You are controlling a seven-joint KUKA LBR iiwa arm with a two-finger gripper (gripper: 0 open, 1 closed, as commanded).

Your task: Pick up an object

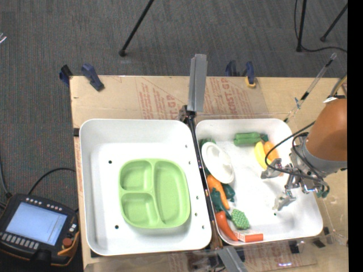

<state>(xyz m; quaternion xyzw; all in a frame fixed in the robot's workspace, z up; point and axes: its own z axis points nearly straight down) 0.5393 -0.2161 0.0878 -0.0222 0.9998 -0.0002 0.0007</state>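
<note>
Nearest, at the bench's front left corner, a teach pendant (pixel 37 226) lies with its screen lit. Just behind it sits the left bin (pixel 91 152), holding a green divided plate (pixel 154 193) flat on its floor. In the right bin (pixel 306 222) a small red-and-white box (pixel 249 237) lies against the front wall, with a green dotted piece (pixel 240 218) and a long red-orange piece (pixel 223 224) just beside it. A little further back are an orange carrot with green leaves (pixel 218 189) and a white round dish (pixel 218 161) tilted against the bin's left wall. The gripper (pixel 285 200) hangs low over the bin's right half, above bare white floor, well apart from those items; its fingers are spread a little and nothing sits between them. Further back a yellow banana (pixel 260 154) lies by the arm's wrist, and a green cucumber (pixel 247 139) rests near the back wall. Beyond the bins, blue clamps (pixel 91 76) grip the cardboard-topped bench.
</note>
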